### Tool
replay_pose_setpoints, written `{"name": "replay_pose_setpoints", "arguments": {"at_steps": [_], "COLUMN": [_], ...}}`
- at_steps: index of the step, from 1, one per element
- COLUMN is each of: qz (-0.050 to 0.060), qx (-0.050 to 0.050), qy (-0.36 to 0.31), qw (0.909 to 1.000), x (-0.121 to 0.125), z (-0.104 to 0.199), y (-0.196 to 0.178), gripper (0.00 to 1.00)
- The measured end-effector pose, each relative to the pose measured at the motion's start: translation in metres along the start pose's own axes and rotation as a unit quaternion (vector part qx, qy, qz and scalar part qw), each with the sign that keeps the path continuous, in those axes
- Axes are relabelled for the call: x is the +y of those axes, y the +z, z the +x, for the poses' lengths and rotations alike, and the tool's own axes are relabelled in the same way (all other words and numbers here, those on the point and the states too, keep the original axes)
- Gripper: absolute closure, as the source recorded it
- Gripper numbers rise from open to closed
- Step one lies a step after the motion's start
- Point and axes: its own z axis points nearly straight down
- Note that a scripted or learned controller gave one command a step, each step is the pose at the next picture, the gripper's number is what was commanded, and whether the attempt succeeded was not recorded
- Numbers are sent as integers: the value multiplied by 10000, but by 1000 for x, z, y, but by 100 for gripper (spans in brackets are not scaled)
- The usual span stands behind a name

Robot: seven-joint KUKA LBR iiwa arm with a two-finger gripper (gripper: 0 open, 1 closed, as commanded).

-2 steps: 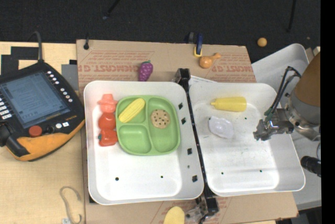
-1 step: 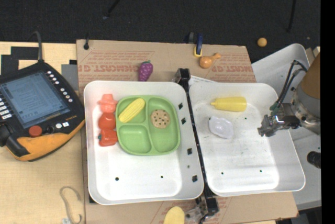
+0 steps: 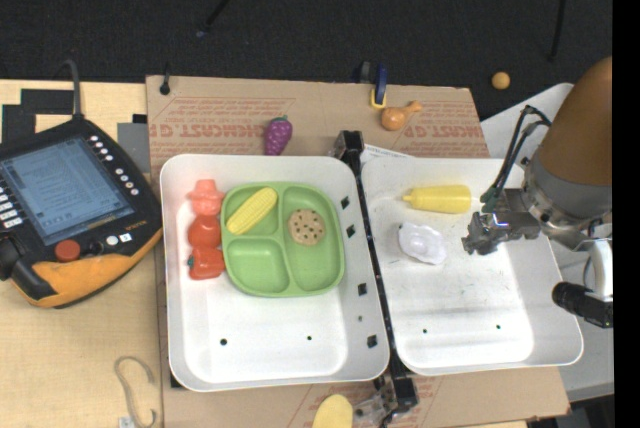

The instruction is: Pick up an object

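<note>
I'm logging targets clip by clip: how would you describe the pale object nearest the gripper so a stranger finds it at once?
Look in the right-hand white bin, where the gripper hangs. Just to its left lies a small whitish lump. Unlike the yellow bottle-shaped toy above it, it is pale, rounded and nearly blends into the bin floor.

Single fixed camera, mounted above the counter (image 3: 70,356), looking down at a slant. Both white bins (image 3: 260,356) sit in frame at moderate range; arm (image 3: 585,131) enters from right.
</note>
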Motion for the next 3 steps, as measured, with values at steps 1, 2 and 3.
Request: {"name": "replay_pose_setpoints", "arguments": {"at_steps": [1, 2, 3], "qz": [19, 13, 11], "qx": [0, -4, -1], "qy": [4, 8, 5], "qw": [10000, 10000, 10000], "x": [12, 27, 44], "z": [46, 90, 136], "y": [12, 20, 25], "gripper": [100, 100, 100]}}
